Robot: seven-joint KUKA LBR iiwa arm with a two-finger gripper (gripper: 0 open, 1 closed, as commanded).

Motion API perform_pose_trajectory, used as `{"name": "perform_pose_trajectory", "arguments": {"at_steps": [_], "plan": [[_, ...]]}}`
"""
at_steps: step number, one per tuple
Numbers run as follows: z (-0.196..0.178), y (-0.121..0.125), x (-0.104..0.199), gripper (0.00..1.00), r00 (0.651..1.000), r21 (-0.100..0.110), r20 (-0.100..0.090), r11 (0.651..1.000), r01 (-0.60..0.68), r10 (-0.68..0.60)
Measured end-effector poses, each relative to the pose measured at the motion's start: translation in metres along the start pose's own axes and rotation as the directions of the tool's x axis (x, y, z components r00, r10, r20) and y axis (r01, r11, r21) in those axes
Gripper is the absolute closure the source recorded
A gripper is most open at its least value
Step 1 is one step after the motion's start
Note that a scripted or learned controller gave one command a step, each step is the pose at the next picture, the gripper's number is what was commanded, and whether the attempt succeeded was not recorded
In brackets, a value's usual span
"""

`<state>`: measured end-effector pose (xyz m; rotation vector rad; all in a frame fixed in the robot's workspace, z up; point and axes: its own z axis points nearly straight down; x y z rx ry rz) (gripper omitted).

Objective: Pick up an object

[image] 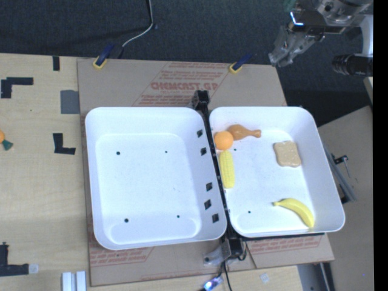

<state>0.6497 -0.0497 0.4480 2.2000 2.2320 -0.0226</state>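
The gripper [290, 46] hangs above the dark floor area past the far right corner of the cardboard sheet [182, 83], well apart from both bins. Its finger state cannot be determined at this distance and angle. Nothing is visible between its tips.

The right bin [315, 132] contains five items. An orange ball [224, 140] sits at the bin's far left corner, close to the divider between the bins. A brown drumstick-shaped piece [244, 132] lies just beside the ball on its far side, appearing to touch it, with its narrow end pointing toward the bin's right edge. A yellow corn cob [227, 169] lies along the bin's left edge, directly in front of the ball, its long axis parallel to the divider. A tan bread slice [287, 154] lies flat near the middle of the bin's right half, apart from the other items. A yellow banana [296, 211] rests toward the near right corner, curved, with its stem end pointing toward the bin's left edge.

The left bin [97, 126] adjoins the right bin along a row of black clips [210, 187]. Both bins rest on the cardboard sheet, which is held at its far edge by two blue-and-yellow clamps [103, 56].
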Motion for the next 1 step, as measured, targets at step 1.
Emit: {"name": "perform_pose_trajectory", "arguments": {"at_steps": [1], "plan": [[-0.0096, 0.0003, 0.0008, 1.00, 1.000, 0.000, 0.001, 1.000, 0.001, -0.001]]}}
